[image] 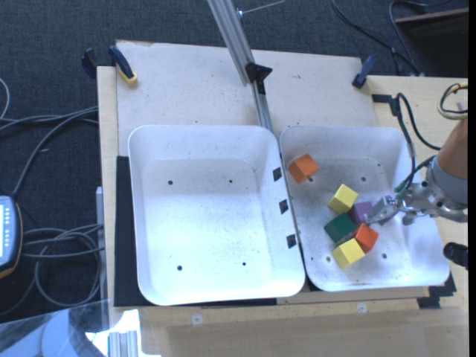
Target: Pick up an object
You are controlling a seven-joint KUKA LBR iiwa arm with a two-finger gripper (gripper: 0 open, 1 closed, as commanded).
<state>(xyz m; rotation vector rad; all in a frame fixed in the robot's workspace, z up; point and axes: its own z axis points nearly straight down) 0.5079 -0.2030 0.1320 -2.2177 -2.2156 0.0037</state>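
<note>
Purple block (pixel 362 211), gripper (pixel 381 208) beside it, arm low

At the right edge of the frame the arm (pixel 455 162) shows an orange-tan band above a grey wrist segment. Below it sits a silvery metal hand (pixel 390 208) — thin, pale fingers at its left end, with a touch of green wiring near its base. A dark rounded part lies lower right.

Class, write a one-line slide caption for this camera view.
Gripper reaches from the right into the right bin toward a cluster of coloured blocks, beside the purple block; an orange block sits apart.
</note>
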